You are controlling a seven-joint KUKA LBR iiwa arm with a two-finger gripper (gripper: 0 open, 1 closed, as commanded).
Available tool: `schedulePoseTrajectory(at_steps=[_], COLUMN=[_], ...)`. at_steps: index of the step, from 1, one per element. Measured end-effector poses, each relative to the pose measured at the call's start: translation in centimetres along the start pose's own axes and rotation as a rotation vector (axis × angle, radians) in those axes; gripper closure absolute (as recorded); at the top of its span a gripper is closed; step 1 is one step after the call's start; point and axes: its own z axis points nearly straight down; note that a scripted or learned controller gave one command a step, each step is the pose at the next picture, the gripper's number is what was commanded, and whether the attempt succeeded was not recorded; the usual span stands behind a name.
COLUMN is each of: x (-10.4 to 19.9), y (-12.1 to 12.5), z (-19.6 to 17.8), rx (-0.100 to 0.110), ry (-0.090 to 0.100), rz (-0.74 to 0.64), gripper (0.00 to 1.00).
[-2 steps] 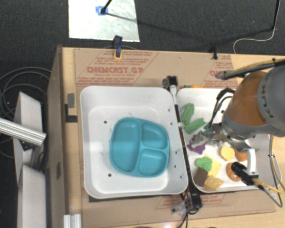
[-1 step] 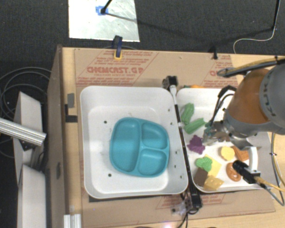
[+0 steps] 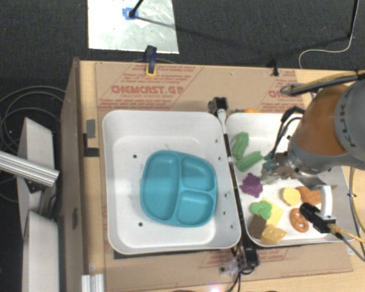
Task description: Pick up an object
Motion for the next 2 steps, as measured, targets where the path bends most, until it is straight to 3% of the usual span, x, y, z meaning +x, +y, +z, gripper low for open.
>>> schedulePoseTrajectory(at_steps=[1, 2], x=[-4.63, -4.49], y=[1.87, 1.80], z=[-5.25, -5.09], rx=[0.007, 0.010], ry=[-0.005, -0.003], rz=[0.006, 0.004], gripper=[1.00, 0.00])
